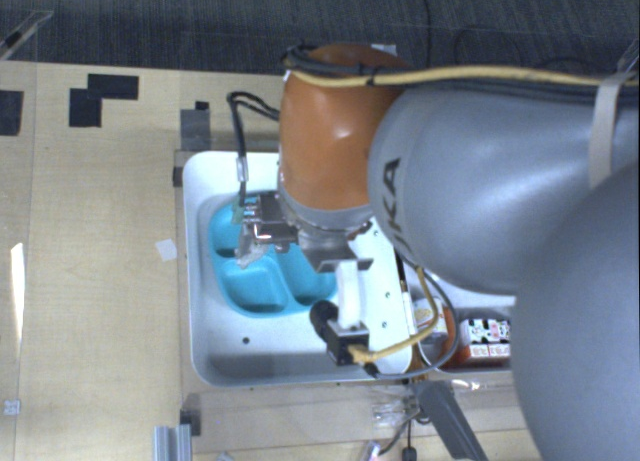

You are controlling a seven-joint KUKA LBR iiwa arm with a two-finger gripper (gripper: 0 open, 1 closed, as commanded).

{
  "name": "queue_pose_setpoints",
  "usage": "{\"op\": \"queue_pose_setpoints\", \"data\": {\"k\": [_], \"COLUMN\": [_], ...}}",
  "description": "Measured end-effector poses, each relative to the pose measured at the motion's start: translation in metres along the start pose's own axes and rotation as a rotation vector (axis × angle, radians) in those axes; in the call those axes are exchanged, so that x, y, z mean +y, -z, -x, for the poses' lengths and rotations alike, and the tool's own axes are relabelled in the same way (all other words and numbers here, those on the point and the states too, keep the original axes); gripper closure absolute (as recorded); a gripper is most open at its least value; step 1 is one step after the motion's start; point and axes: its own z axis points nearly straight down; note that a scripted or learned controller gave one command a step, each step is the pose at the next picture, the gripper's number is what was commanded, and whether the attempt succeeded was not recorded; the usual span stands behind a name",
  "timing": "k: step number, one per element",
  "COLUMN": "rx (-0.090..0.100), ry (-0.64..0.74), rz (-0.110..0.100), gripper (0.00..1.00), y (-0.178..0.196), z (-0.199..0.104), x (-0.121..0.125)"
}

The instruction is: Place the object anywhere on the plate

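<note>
Camera view: arm [480, 149] reaches over the left white bin [200, 269], its orange band above a blue plate [262, 287] divided into compartments. Gripper [250, 234] sits low over the plate's upper part; whether it is clenched or released cannot be told, and the object itself cannot be made out beneath the wrist. Judged step: placing over the plate. Next move calls for a release, then a straight lift.

Bright, even overhead light; glare on orange band [335, 124] & grey arm [500, 169], soft shadow in white bin [215, 349], arm slightly blurred
</note>
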Motion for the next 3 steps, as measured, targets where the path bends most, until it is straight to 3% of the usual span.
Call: {"op": "queue_pose_setpoints", "data": {"k": [1, 2, 3], "rx": [-0.001, 0.000, 0.000], "ry": [-0.179, 0.212, 0.331], "rz": [-0.003, 0.000, -0.004], "gripper": [0.00, 0.00, 0.00], "y": [-0.144, -0.066, -0.138], "z": [0.014, 0.001, 0.017], "x": [-0.002, 0.000, -0.002]}}
